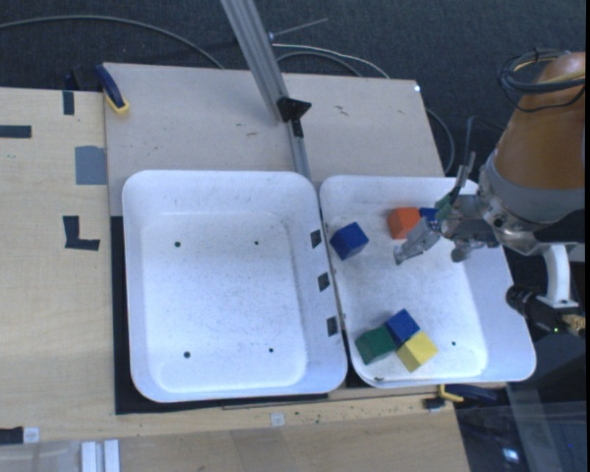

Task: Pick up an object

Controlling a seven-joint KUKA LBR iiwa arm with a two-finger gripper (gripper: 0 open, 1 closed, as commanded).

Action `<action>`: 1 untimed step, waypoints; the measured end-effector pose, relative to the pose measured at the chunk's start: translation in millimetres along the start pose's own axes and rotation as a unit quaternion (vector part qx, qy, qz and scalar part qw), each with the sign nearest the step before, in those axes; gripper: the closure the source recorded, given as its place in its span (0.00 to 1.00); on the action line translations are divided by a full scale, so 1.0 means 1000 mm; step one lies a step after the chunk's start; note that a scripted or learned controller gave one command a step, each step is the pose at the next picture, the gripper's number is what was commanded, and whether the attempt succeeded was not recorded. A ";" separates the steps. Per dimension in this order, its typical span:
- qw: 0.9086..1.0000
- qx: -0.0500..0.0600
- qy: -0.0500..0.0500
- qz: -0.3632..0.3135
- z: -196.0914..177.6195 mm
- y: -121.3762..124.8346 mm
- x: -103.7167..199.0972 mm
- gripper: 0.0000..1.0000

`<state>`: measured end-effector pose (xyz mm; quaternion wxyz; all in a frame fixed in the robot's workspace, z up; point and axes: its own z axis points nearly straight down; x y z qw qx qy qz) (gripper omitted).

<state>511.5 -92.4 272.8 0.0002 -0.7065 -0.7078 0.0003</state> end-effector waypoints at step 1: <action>1.000 -0.002 0.001 -0.004 -0.037 0.033 0.062 0.00</action>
